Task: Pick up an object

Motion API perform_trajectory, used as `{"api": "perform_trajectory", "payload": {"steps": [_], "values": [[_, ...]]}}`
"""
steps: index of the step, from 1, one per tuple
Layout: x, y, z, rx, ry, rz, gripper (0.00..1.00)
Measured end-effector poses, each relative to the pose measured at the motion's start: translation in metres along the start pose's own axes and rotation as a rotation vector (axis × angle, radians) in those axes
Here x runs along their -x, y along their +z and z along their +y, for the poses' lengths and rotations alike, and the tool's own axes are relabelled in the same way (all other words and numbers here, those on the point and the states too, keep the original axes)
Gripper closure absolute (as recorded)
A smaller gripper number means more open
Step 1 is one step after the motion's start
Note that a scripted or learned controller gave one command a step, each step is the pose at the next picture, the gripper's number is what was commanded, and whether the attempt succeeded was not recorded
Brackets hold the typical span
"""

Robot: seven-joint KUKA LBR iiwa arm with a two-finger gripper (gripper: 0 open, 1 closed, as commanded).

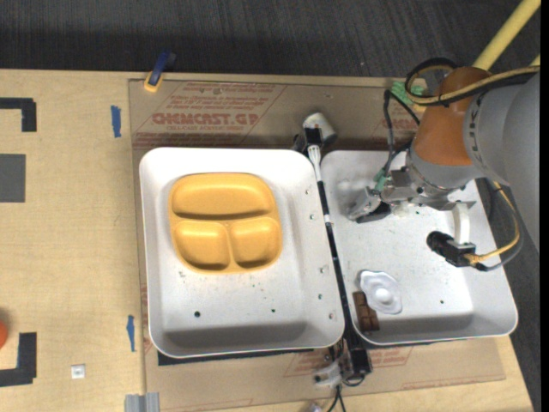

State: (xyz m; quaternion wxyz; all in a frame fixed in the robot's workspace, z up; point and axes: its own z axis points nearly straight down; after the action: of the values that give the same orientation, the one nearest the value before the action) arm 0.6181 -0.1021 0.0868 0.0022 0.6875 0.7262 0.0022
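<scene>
pincer (369,205) low in right bin (437,312), rear-left corner, likely poised for a grab | apart or together: cannot tell | pale clear object (380,288) sits apart, near front-left corner

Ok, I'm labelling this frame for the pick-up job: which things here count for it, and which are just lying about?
For the job:
- gripper, over the right bin
- yellow divided tray in the left bin
- clear plastic piece and small brown piece, right bin

Lying about:
- blue-and-yellow clip on the cardboard
- blue tape marks
- black tape marks
</scene>
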Motion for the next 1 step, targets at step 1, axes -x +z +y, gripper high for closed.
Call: {"api": "perform_trajectory", "payload": {"steps": [1], "values": [[-0.0003,-0.0103,0.0008,0.003,-0.001,-0.001,1.0]]}}
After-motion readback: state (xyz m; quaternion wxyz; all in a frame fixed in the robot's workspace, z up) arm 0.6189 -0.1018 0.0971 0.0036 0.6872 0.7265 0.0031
